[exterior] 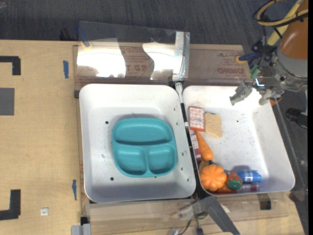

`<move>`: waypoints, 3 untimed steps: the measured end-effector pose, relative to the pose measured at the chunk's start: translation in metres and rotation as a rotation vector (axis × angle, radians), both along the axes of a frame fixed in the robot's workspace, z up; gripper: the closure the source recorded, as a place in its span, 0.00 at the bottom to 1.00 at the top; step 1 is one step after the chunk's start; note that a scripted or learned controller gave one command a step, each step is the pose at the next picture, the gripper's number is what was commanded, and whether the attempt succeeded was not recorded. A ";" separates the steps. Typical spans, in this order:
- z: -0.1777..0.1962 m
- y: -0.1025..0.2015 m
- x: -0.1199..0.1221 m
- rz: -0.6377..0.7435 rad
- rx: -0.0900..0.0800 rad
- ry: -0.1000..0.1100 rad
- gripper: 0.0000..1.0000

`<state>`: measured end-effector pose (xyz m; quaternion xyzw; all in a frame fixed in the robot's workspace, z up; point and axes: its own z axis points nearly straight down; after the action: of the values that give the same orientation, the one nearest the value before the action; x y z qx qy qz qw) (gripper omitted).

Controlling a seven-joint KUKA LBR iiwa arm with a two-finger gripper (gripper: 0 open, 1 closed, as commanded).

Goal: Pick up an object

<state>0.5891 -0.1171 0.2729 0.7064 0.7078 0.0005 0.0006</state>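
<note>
Two-finger metal gripper (254,93) hangs over the far right corner of the shallow white right-hand bin (264,146), fingers spread, nothing between them; no object is under it, so likely a start pose. Candidates crowd that bin's near-left side: small orange toy pumpkin (213,177), orange carrot (204,149), tan cracker square (213,125), red-and-white packet (196,118), blue can (249,176). Bin's left wall hems them in. Teal compartment tray (144,147) lies left of it, in the other bin

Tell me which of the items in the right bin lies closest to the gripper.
The tan square cracker. It lies highest in the right white bin, nearer the gripper than the orange pumpkin or carrot.
</note>
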 end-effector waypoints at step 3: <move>-0.064 -0.009 0.030 0.117 0.003 0.013 0.00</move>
<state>0.6193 -0.1259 0.2087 0.6637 0.7480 -0.0030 -0.0051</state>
